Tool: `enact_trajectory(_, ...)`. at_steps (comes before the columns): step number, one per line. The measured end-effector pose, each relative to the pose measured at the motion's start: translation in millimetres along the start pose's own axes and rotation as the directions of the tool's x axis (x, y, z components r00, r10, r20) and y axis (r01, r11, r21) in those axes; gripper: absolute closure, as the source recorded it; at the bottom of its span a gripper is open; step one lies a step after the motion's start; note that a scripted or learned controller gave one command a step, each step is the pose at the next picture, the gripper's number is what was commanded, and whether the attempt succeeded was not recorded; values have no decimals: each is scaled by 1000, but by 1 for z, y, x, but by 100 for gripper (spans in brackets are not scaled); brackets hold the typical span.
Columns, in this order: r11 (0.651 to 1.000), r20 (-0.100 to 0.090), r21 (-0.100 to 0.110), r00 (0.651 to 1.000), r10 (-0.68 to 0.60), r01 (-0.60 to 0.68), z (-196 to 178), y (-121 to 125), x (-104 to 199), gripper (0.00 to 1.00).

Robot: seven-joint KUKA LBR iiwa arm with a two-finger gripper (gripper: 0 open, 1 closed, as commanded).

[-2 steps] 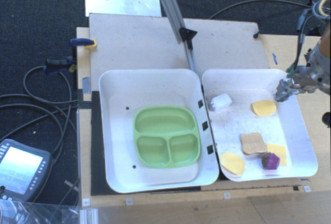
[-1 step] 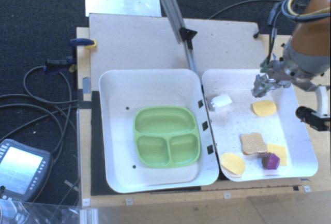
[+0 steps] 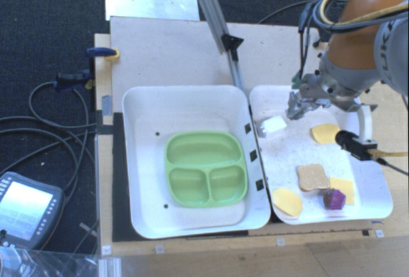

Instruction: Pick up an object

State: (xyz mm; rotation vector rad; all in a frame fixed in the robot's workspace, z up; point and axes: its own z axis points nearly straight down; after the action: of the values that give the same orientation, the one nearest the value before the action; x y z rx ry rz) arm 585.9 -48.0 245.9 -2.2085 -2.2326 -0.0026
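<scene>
Grey gripper (image 3: 299, 106) over right bin (image 3: 377, 196), near white block (image 3: 274, 124)

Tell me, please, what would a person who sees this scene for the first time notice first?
Probably the bright green divided tray, lying in the left bin. Next, the grey arm's gripper hovering over the right bin, near a white block. Toy foods lie scattered there: a toast slice, yellow pieces, a purple item.

Dark carpet floor (image 3: 45, 7) surrounds a pale wooden bench (image 3: 172, 52).
</scene>
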Motion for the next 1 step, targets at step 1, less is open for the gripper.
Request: enact_trajectory(1, 1000, 0, -1, 1000, -1, 1, 11, 16, 59, 100)
